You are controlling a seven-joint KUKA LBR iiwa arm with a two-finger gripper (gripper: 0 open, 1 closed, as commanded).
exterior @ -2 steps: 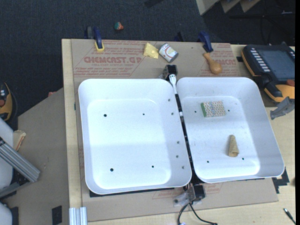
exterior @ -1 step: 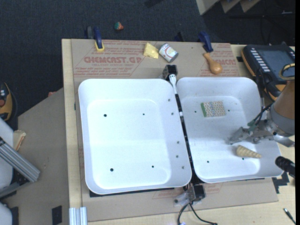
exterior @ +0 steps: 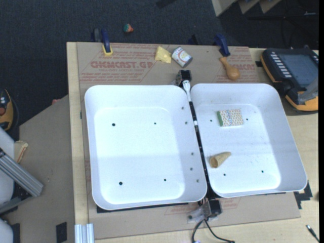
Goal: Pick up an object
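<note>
Cone (exterior: 220,159), sponge (exterior: 230,118) in right bin (exterior: 283,135)

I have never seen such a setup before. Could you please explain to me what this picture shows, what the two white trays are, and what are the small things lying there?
This is one picture from a camera fixed above a work bench, looking down at a slant. A robot arm normally reaches in from the right to pick things up.

On the bench, a brown board, sit two shallow white bins side by side. The left bin and the right bin touch along a dark seam in the middle.

In the right bin lie two small things: a green and white patterned block toward the back, and a tan cone-shaped piece nearer the front.

Behind the bins, on the board, lie a yellow piece, a small white box and a wooden-looking object. Blue clamps hold the board. At the far right rests a control pad.

Nothing is being held at this moment.
</note>
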